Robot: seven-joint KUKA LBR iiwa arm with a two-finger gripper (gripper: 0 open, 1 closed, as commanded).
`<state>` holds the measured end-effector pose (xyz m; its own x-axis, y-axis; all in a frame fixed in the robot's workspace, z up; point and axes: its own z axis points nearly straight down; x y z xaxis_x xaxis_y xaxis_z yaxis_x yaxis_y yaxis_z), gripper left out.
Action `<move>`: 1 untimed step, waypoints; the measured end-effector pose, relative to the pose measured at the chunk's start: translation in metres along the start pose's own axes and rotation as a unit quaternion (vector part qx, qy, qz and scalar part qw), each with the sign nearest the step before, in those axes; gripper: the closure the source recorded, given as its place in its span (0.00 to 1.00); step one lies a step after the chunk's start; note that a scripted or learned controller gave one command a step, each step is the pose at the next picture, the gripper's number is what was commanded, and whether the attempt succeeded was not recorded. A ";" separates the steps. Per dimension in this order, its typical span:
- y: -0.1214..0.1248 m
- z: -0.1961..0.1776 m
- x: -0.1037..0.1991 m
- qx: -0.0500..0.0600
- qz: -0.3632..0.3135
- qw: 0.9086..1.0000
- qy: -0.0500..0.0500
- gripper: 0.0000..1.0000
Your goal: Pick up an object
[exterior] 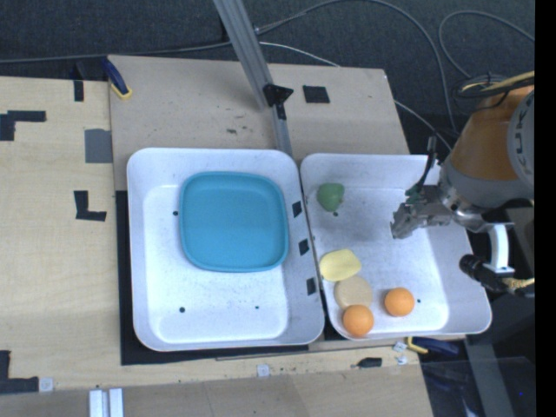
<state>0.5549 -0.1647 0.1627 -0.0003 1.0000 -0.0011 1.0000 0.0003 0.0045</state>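
The right bin (452, 259) holds a green round object (330, 196) at its upper left. A yellow piece (340, 264), a beige piece (353, 291) and an orange ball (358, 321) sit along its lower left side. A second orange ball (400, 302) lies near the front. My gripper (405, 222) hangs over the bin's middle right, apart from all of them, and nothing shows under its tip.
The left bin (156, 259) holds a blue square plate (234, 221). A grey metal pole (252, 50) slants down to the gap between the bins. Cables (417, 33) lie on the dark floor behind. The arm's orange band (491, 142) is at the right.
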 end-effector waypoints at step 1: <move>-0.006 -0.048 -0.006 0.001 0.000 1.000 0.000 1.00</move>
<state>0.5488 -0.1709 0.2102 0.0001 1.0000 -0.0009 1.0000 -0.0001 0.0035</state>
